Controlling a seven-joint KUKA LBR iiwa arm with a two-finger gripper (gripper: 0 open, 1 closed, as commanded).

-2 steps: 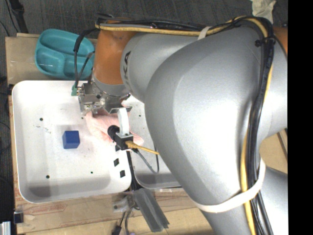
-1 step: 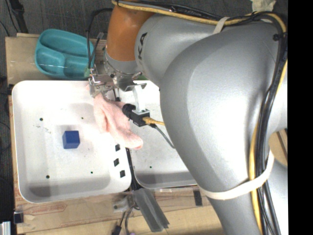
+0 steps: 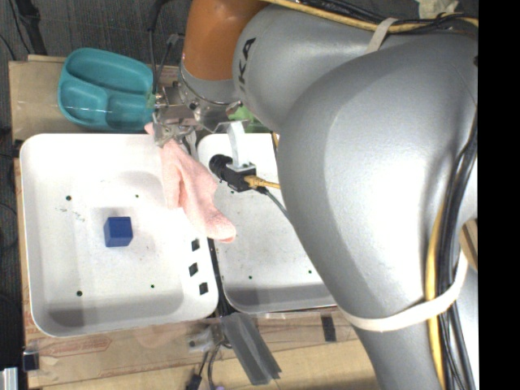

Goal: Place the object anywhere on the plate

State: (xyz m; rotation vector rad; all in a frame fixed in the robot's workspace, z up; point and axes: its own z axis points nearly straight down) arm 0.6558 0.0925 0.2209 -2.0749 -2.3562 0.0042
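Observation:
A pink cloth (image 3: 195, 192) hangs limp over the right part of the left bin (image 3: 49, 218), its lower end reaching the divide between the two bins. Its top is pinched in my gripper (image 3: 168, 128), which is shut on it just below the orange band of the arm. The teal divided plate (image 3: 104, 89) lies outside the bins at the back left, just left of the gripper and slightly beyond it. The cloth is not touching the plate.
A small blue cube (image 3: 119, 231) rests on the floor of the left bin. The right bin (image 3: 260, 275) is largely hidden by the arm's grey body. A black cable connector (image 3: 231, 171) sticks out near the wrist.

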